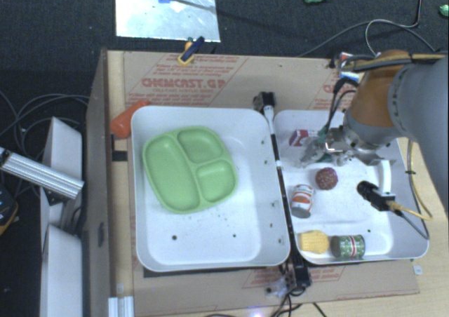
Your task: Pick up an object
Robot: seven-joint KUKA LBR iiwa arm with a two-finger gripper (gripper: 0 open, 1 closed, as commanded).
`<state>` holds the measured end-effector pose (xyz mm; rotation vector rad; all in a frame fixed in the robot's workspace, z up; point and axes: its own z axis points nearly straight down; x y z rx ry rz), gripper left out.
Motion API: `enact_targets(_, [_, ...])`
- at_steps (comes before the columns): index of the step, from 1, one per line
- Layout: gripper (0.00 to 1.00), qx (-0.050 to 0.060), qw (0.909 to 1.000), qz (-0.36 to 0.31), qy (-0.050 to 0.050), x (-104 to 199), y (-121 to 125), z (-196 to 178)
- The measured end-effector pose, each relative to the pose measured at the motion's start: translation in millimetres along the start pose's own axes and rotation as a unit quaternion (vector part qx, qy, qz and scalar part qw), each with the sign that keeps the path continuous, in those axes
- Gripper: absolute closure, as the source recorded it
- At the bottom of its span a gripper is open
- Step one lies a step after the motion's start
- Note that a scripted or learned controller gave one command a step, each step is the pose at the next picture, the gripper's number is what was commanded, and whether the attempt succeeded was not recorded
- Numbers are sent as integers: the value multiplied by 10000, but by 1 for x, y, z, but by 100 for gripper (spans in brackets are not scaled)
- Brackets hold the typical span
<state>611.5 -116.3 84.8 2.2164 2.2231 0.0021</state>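
My gripper (321,151) hangs low over the upper part of the right bin (400,238). It is just above a dark red ball (326,178) and right of a small red-and-white packet (299,138); I see nothing held in it. A red-and-white can (302,200) stands near the divider. A yellow corn-like piece (315,240) and a green can (349,246) lie side by side at the bin's front edge.
The left bin (161,245) holds a green divided plate (189,168). An orange object (123,119) lies outside that bin's far left corner. A black-and-white tool (265,103) rests at the top of the divider between the bins.
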Motion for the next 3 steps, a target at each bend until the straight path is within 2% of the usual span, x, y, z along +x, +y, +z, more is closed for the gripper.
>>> enact_targets(1, [0, 10, 10000, 7, 1, 1, -37, 0])
enact_targets(2, [100, -2, 10000, -2, 3, 1, -36, -10])
enact_targets(3, [100, -6, 10000, -10, 12, 94, -53, -101])
